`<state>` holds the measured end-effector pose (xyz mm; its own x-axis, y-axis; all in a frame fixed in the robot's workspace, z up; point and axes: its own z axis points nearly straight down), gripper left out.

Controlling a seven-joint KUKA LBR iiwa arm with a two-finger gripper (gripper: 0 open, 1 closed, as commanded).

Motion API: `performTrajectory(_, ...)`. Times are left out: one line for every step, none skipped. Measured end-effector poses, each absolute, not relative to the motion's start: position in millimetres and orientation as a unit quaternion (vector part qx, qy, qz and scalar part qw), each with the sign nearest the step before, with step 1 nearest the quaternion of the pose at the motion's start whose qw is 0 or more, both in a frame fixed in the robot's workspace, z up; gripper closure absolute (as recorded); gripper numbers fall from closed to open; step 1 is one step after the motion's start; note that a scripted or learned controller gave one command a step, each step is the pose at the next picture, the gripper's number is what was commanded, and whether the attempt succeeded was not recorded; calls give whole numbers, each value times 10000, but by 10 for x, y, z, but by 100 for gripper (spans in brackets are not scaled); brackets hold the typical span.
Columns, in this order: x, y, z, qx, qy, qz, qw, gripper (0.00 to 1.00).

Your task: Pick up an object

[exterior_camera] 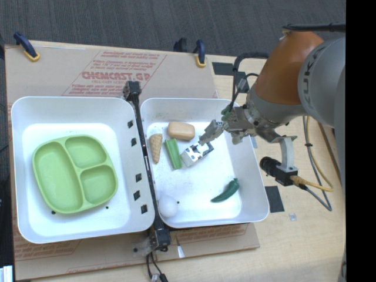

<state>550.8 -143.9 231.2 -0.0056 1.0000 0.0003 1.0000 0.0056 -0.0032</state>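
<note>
The right bin (249,175) holds several small objects. A tan bread roll (181,130) lies near its back wall. A pale cone (155,147) and a green stick (173,154) lie side by side at the left. A dark green pepper (225,191) rests at the front right, and a white egg (168,206) sits in the front left corner. My gripper (197,152) hangs over the middle of this bin, just right of the green stick and below the roll. It is open, with nothing between its fingers.
The left bin (23,128) holds a green divided plate (74,172). A black divider (140,151) runs between the two bins. The arm's orange band (288,69) and a black cable fitting (276,170) hang over the right bin's right rim.
</note>
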Motion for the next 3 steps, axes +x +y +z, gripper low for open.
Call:
performTrajectory(6150,-1879,1790,-7049,-7093,22,10,0)
performTrajectory(5696,-2103,1099,-7048,-7094,-45,-36,0)
performTrajectory(5465,-1465,1063,-7050,-7090,-83,-122,0)
